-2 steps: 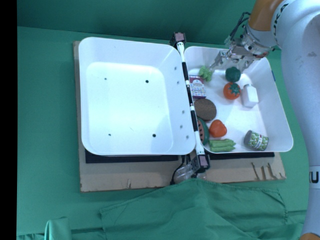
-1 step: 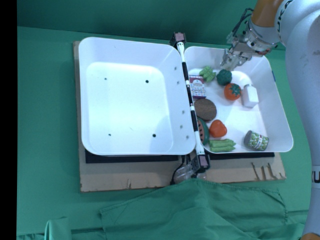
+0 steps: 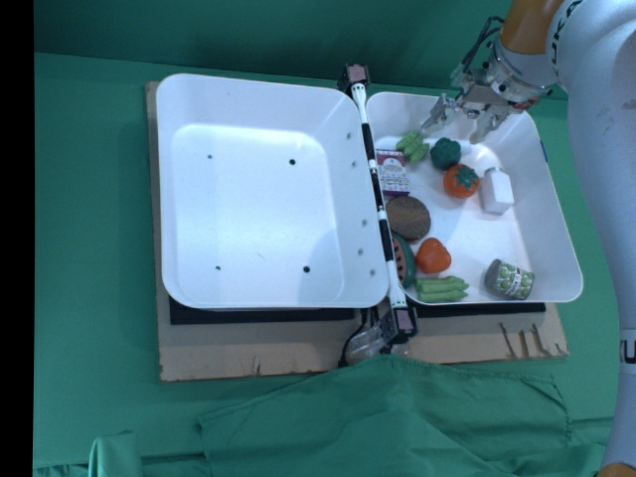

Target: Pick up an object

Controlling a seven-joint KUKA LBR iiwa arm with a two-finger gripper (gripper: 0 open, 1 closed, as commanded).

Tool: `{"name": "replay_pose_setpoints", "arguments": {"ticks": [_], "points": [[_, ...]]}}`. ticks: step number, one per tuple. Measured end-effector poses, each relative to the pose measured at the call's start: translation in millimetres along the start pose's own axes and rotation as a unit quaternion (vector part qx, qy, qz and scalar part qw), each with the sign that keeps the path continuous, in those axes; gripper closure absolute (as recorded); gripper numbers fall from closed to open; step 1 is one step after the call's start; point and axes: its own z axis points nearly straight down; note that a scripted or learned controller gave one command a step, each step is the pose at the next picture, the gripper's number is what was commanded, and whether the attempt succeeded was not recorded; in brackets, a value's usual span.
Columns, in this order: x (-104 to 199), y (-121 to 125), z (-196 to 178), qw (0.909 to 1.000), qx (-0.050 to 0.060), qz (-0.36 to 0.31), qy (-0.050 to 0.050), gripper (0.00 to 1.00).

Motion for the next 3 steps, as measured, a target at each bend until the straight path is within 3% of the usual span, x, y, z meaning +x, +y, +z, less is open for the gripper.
{"name": "replay_pose_setpoints", "arguments": {"ticks": [1, 2, 3], "points": [[-4, -62, 9, 1.0, 0.003, 0.001, 0.001, 0.0], [-18, -4, 15, 1.0, -0.001, -0.001, 0.0, 0.0], [-22, -6, 15, 1.0, -0.002, -0.001, 0.0, 0.0]]}}
